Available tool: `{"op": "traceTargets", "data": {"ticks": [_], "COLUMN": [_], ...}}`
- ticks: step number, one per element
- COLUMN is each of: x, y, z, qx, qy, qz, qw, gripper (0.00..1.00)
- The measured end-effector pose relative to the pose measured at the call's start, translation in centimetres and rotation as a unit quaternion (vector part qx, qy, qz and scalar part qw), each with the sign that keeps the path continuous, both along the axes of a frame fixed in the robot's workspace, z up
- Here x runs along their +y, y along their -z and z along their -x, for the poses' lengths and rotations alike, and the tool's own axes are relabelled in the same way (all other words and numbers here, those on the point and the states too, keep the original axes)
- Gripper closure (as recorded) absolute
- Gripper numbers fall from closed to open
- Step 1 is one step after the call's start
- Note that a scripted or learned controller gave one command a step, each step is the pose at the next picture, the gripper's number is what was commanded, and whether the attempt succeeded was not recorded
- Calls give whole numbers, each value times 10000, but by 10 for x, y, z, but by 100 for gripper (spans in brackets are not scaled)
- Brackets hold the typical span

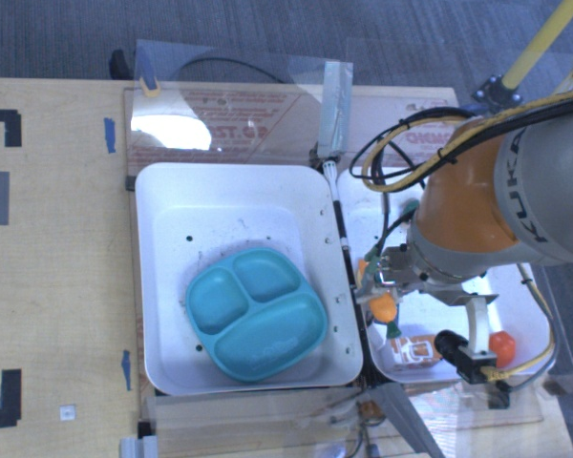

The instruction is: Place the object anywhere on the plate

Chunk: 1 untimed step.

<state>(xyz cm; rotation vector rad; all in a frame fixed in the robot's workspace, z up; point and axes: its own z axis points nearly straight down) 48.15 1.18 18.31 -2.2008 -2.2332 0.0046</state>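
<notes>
I see the KUKA arm (516, 179) reaching in from the right, its orange band hanging over the right bin (525, 351). The left bin (162, 208) holds the blue three-compartment plate (258, 313), lying flat toward the near side with nothing on it. Under the wrist, the gripper (387, 284) sits low over the right bin's left edge, just beside the wall between the bins. I cannot tell from here how the jaws stand; the wrist body and cables cover them. A small orange object (385, 307) lies right below the gripper, touching or nearly so, and I take it for the thing to move, though whether it is gripped I cannot say. A small red object (501, 343) lies farther right in the same bin.

My judgement: this is the pick stage, with the placing not yet done. Next I would want a clean lift, then a short carry left over the dividing wall and down onto any plate compartment.
</notes>
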Motion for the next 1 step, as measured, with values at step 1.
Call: {"op": "traceTargets", "data": {"ticks": [1], "x": [-2], "y": [0], "z": [0], "qx": [-5], "qy": [22], "qz": [8], "qw": [10000], "gripper": [0]}}
